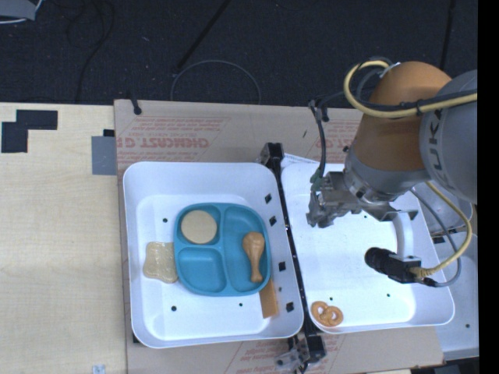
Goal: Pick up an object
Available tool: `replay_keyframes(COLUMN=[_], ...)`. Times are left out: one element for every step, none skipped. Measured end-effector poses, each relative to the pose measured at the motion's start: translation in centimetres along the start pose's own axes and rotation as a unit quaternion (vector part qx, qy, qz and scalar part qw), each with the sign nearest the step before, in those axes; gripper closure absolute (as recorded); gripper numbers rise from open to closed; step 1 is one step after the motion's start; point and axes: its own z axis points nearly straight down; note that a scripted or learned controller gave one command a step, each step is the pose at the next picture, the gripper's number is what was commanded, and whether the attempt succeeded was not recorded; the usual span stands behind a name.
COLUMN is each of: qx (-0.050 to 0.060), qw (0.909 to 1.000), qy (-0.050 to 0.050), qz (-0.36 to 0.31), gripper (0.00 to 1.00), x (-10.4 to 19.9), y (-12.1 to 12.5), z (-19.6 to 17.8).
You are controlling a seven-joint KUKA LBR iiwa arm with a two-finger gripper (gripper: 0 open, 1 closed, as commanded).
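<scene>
My fingers (318,216) hang near the right bin's (437,318) left wall, spread unclear; pretzel (327,314) in near-left corner, nothing picked.

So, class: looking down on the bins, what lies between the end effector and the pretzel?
In the camera view, bare white bin floor lies between the end effector and the pretzel, both in the right bin.

Two white bins (148,201) sit on a pale wood tabletop (54,232). A blue tray (210,275) carries a tan disc (198,226) and a golden-brown drumstick (255,254). The pretzel (327,314) is orange-brown, the arm's band (398,123) orange.
</scene>
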Motion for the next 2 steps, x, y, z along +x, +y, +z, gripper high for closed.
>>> replay_keyframes(qx=[0.001, 0.000], qw=[1.0000, 1.0000], qy=[0.000, -0.001], qz=[0.000, 0.000], gripper=[1.00, 1.00], x=[4.2, 9.0], y=[1.0, 2.6], z=[0.5, 2.2])
